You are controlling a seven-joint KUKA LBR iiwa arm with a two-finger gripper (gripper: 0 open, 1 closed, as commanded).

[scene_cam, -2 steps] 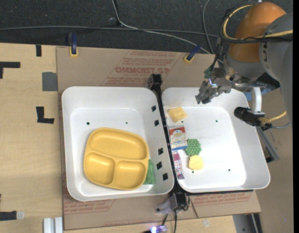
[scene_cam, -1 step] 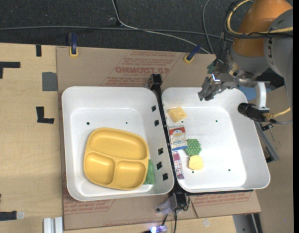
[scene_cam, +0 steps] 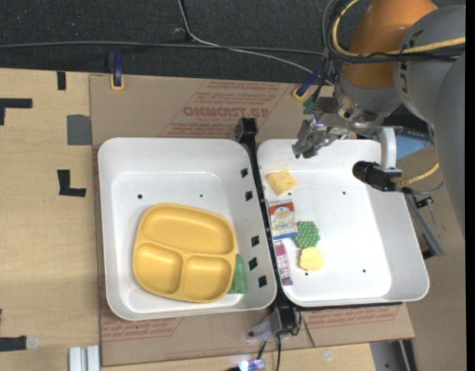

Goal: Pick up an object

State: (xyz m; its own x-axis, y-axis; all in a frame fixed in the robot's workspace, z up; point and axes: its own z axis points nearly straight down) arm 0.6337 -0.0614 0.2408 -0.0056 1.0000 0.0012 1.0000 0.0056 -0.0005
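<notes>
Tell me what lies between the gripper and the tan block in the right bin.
Nothing: in the camera view, bare white bin floor separates the gripper from the tan block.

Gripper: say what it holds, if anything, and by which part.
Nothing is held. The gripper hangs above the far edge of the right bin, with nothing between its fingers. The nearest thing, a yellow block, lies apart from it on the bin floor.
</notes>
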